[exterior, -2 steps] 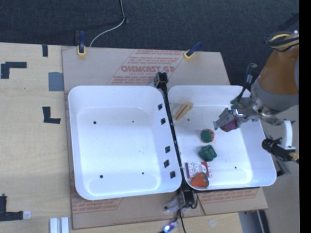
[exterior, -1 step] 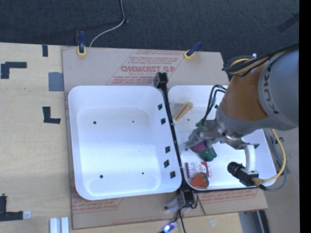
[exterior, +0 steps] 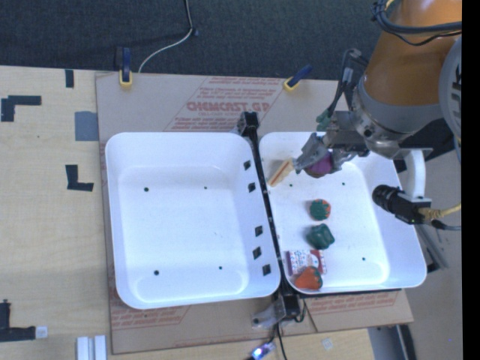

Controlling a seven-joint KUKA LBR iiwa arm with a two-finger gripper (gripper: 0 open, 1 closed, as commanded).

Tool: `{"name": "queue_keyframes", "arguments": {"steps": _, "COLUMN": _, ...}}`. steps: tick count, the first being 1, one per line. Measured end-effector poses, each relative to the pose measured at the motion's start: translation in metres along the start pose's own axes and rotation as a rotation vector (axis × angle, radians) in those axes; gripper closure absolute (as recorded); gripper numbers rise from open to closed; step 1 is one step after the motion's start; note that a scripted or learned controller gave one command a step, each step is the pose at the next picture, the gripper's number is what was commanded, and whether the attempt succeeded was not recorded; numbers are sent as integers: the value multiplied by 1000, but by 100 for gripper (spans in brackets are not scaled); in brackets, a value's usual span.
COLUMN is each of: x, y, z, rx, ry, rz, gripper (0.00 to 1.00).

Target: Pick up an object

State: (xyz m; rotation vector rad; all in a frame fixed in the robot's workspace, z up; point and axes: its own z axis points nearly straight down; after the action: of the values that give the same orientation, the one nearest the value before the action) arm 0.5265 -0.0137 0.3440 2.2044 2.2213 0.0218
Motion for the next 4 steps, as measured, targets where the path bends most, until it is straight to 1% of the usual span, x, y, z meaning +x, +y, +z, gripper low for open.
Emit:
{"name": "queue_keyframes", "arguments": {"steps": 1, "x": -37, "y": -48, "z": 78, "rx": 30, "ry": -2, "rz": 12, "gripper": 100}}
{"name": "queue_keyframes", "arguments": {"steps": 2, "x": -2, "y": 15, "z": -54, "rx": 2, "ry": -2, "rz": 1, "gripper": 100}}
{"name": "queue_keyframes", "arguments": {"steps": 3, "x": 47, "y": 67, "z": 60, "rx": 26, "ry": -2, "rz": 2, "gripper": 100}}
{"name": "queue_keyframes", "arguments": {"steps": 4, "x": 81, "y": 16, "z": 76, "rx": 26, "ry": -1, "rz": 4, "gripper": 100}}
